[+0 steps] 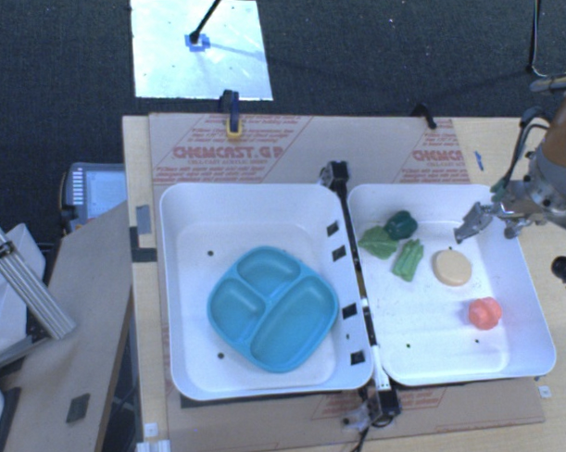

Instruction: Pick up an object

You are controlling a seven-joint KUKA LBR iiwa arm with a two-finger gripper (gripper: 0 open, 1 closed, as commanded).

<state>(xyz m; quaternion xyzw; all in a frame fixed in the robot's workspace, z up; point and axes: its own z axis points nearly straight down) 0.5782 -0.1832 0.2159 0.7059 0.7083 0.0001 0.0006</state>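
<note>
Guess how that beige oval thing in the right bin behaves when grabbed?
The beige oval looks smooth and domed, so it may slip from a pinch. It lies flat, so probably won't roll. Its neighbour, the green piece, sits close and might get nudged.

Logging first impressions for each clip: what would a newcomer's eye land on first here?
Most striking is the blue divided plate lying alone in the left bin. Next come the small items scattered in the right bin: green pieces near its upper left, a pale round piece in the middle, and an orange-red piece lower right. The gripper reaches in from the right, above the pale piece.
</note>
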